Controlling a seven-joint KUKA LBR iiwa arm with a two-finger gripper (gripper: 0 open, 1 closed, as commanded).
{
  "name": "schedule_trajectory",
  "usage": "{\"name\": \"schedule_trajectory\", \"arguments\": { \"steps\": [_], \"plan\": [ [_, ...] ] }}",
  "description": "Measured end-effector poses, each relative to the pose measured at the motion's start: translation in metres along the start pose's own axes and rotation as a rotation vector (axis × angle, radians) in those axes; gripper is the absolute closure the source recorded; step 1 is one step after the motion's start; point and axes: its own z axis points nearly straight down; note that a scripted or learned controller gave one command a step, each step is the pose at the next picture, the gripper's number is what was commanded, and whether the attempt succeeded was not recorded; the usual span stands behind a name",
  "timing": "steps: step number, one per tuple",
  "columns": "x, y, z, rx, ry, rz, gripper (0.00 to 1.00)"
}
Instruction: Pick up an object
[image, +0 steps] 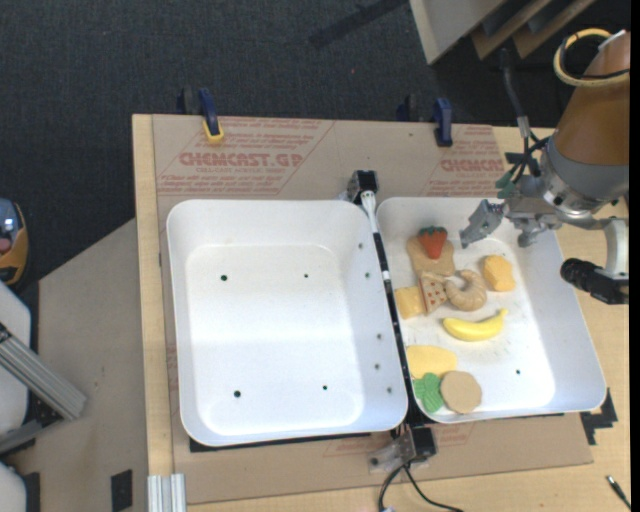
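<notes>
Two shallow white plastic bins sit side by side on a brown cardboard-covered table (300, 150). The left bin (270, 230) shows a bare white floor with four small dark dots. The right bin (560, 350) carries a cluster of toy foods: a red strawberry with a green top (432, 241) near the back, a tan rectangular block (422, 262) just below it, a speckled cracker-like square (433, 293) touching a pale curled pastry piece (467, 291), a yellow cube (408, 302) by the divider, an orange-yellow rounded lump (498, 273) towards the right, a yellow banana (474, 326) lying across the middle, and at the front a flat yellow wedge (430, 358), a green leafy piece (429, 391) and a round tan disc (461, 392) touching each other. The grey arm with its orange band (590, 120) reaches in from the right, and its two-finger hand (503, 224) hangs over the back of the right bin, its grey fingers spread apart with nothing between them. The nearer finger (480, 223) points towards the strawberry, just beside it; the orange-yellow lump lies just below the hand.
</notes>
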Motion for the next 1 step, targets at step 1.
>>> {"name": "schedule_trajectory", "arguments": {
  "steps": [1],
  "plan": [
    [0.0976,0.0525,0.0365,-0.001,0.004,-0.010,0.00]
  ]
}}
